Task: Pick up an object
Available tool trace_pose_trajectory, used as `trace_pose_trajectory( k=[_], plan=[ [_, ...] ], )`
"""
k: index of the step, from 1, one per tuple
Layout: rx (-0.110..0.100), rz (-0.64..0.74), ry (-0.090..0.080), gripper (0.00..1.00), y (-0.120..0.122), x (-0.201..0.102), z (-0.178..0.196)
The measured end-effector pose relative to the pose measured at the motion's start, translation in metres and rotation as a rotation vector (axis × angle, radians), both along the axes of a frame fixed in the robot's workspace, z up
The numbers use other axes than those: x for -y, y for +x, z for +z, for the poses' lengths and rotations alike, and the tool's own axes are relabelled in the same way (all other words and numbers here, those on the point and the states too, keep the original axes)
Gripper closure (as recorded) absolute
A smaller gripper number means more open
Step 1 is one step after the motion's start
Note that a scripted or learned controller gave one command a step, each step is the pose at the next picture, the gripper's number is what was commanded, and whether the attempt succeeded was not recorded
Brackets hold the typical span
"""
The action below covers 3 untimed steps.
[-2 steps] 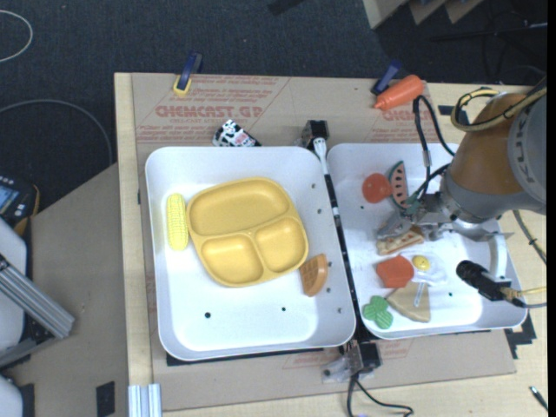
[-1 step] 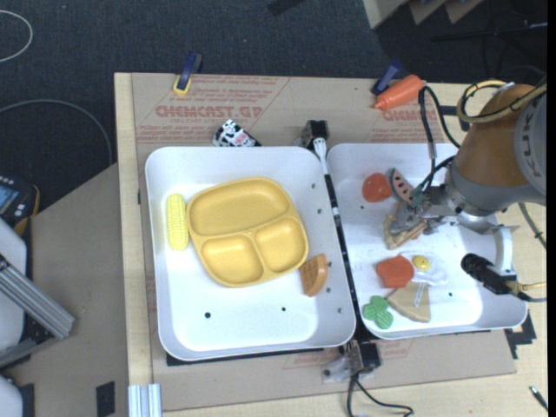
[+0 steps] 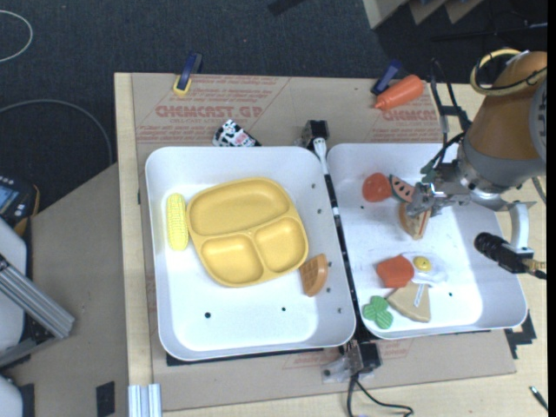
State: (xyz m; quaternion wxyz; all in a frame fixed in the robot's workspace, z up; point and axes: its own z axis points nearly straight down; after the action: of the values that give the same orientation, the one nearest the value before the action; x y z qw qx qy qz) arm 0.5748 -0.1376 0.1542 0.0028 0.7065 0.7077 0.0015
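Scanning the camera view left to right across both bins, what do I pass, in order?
Corn cob → yellow divided plate → brown pastry piece → green toy → gripper over a tan item in the right bin.

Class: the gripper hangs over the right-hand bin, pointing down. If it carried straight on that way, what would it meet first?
Most likely the tan food piece directly under the gripper, then the right bin floor. The remaining gap is hard to judge from this angle.

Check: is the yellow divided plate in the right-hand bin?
No, the yellow divided plate lies in the left bin, beside the corn cob.
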Motion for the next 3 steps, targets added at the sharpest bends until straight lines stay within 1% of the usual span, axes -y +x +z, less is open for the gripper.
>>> trace_pose_trajectory(
  k=[1, 2, 3],
  plan=[
    [0.002, 0.0, -0.001, 1.0, 0.005, -0.001, 0.064],
    [-0.002, 0.0, 0.0, 1.0, 0.006, -0.001, 0.071],
    [-0.008, 0.004, 0.004, 1.0, 0.016, -0.053, 0.062]
  ],
)
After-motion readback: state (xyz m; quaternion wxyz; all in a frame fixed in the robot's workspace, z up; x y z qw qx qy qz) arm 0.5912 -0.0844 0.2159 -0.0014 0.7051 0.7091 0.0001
